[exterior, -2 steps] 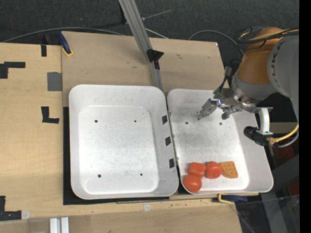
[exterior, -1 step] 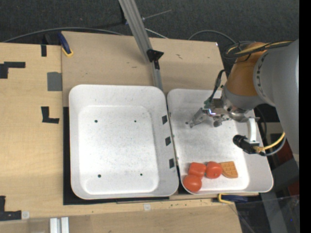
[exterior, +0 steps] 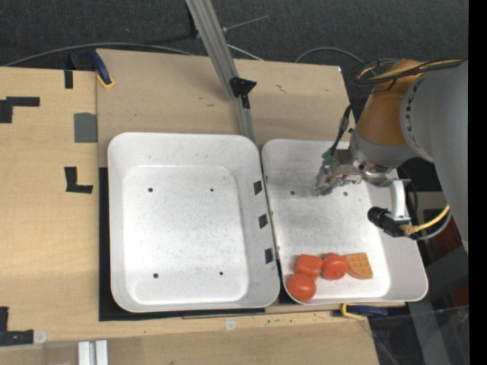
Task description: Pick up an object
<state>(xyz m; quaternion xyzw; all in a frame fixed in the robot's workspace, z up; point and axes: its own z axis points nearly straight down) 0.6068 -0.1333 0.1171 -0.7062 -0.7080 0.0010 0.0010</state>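
Note:
Three red tomato-like pieces lie at the near edge of the right bin (exterior: 304, 211): one (exterior: 308, 265), a second (exterior: 334, 266) and a third (exterior: 301, 286) close together. An orange cracker-like piece (exterior: 358, 265) lies just right of them. My gripper (exterior: 329, 179) hangs over the far middle of the right bin, well away from these objects, with nothing seen between its fingers. The view is too small to tell how the fingers stand.
The left bin (exterior: 186, 219) sits beside the right one, with black clips along the shared edge. A slanted metal pole (exterior: 217, 44) rises behind the bins. Cables (exterior: 415, 226) hang beside the arm at the right.

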